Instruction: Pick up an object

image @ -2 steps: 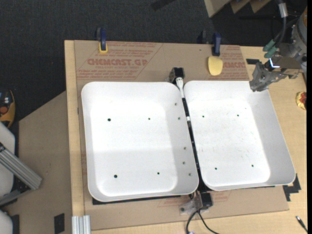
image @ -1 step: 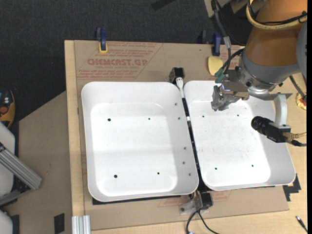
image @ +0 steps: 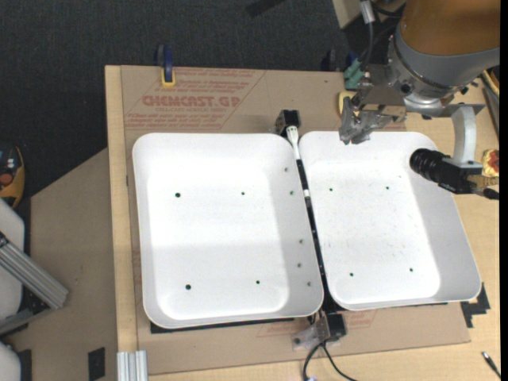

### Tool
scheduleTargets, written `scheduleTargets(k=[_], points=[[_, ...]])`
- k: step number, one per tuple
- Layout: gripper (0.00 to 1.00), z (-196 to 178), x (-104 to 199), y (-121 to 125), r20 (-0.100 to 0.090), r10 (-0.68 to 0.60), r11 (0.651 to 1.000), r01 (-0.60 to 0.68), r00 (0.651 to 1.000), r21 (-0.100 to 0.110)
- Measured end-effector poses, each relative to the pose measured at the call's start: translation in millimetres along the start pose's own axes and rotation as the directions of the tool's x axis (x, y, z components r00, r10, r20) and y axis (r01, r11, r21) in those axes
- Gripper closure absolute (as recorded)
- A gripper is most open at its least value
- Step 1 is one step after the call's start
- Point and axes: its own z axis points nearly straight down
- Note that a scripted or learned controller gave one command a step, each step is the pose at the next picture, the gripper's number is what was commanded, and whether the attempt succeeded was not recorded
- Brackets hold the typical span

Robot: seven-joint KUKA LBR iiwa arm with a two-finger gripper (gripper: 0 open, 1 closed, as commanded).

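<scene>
My gripper (image: pixel 355 130) hangs from the grey arm with its orange band, over the far rim of the right white bin (image: pixel 456 236), near that bin's back left corner. It appears raised above the bin rather than down in it. I see nothing held at its tip. The left white bin (image: pixel 151 213) lies beside it, and a dark strip (image: pixel 305 205) runs between the two. Each bin's floor bears a few small dark dots, and the right one also has fine dark specks.
A black cylindrical part (image: pixel 435 167) juts over the right bin's right rim. Both bins rest on a brown board (image: pixel 198 94) with red print. A blue and yellow clamp (image: pixel 166 63) sits at its back edge, and a small connector with a cable (image: pixel 321 336) at the front.
</scene>
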Motion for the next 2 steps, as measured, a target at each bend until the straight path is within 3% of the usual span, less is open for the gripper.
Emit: scheduleTargets(k=[1, 2], points=[[1.00, 98.7, 41.6, 54.7, 0.001, 0.002, 1.000, -0.002, 1.000, 0.018], [1.00, 82.0, 56.9, 34.0, 0.001, 0.003, 1.000, -0.003, 1.000, 0.014]])
